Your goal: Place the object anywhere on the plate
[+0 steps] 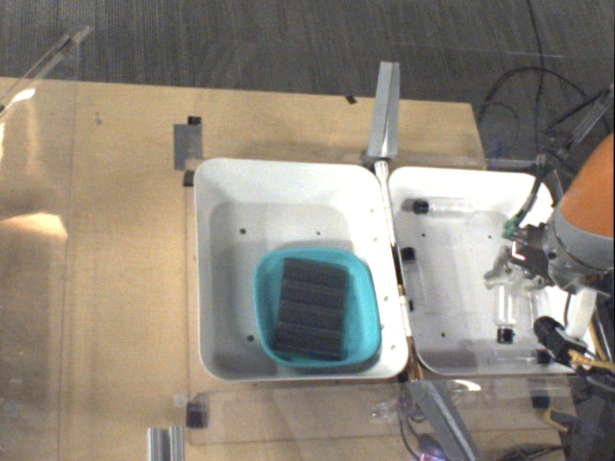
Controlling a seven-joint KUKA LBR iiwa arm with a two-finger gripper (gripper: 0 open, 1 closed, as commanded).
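Note:
A teal square plate (363, 307) sits in the front part of the left bin (223, 257). A dark grey ribbed block (311, 307) lies flat on the plate, well inside its rim. My gripper (506, 279) hangs over the right side of the right bin (452, 257), far from the plate and block. The arm's grey wrist and orange band (588, 200) come in from the right edge.
A clear tube with a black cap (442, 206) lies at the back of the right bin. Another small clear piece with a black end (503, 317) rests below the gripper. Cables (567, 349) trail at the right bin's front corner. A metal divider post (384, 113) stands between the bins.

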